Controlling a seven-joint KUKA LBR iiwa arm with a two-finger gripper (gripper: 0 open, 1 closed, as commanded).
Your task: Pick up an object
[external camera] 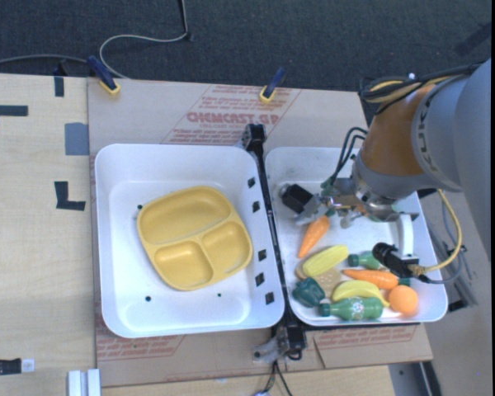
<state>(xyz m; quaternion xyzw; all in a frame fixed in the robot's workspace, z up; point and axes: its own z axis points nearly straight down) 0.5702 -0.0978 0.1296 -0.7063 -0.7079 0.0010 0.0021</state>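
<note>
A: Where is the pincer (340, 205) seen?

B: It is positioned low over the right bin (290, 162), just above the upper end of a carrot (313, 236). Whether the pincer is wide or narrow cannot be told; it is blurred and partly hidden by the wrist.

A: Is anything held?

B: Nothing is seen between its tips. The carrot is lying tilted in the bin, beside a black block (296, 198).

A: What else is seen?

B: A yellow corn cob (324, 261), a green bottle (352, 308) and an orange ball (403, 300) are piled at the near end. A yellow divided plate (194, 236) is lying in the left bin (115, 246).
</note>
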